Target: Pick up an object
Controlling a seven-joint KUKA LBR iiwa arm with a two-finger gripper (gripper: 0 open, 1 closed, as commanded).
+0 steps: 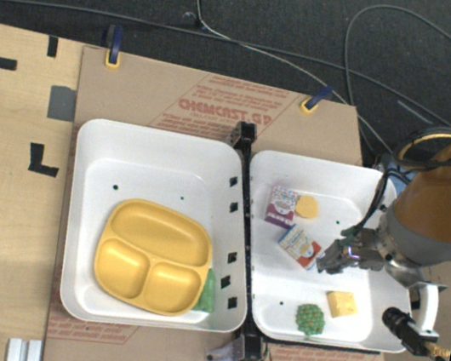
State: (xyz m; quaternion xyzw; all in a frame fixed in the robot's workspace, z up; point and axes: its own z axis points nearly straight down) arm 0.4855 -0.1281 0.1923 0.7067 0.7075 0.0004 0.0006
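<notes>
Overhead slanted view of the bench (1, 179), its tan surface covered at centre by a brown cardboard sheet (221, 105) that carries two shallow white bins side by side. The left bin (96, 153) holds a yellow divided tray (153, 255) in the lower middle of the frame, with a green item (207, 293) wedged against the tray's right edge. The right bin (269, 323) holds the loose candidates for picking. The arm (432, 212), grey with an orange band, enters from the right of the frame and hangs over the right bin's right half. The gripper (338, 257) sits low above the bin floor, just right of a small printed packet (299, 245); whether its fingers are apart or together cannot be told, and nothing is visibly held. Above the packet lie a purple-and-white packet (282, 205) and, just beside it, a yellow round piece (308, 207). Toward the lower right lie a yellow block (342, 305) and a green knobbly object (310, 319), near each other but apart. The nearest target appears to be the printed packet. A good attempt would centre the gripper over a single item, descend fully to the bin floor so that a flat packet is caught at its edges, and keep clear of the bin wall and neighbouring pieces.
</notes>
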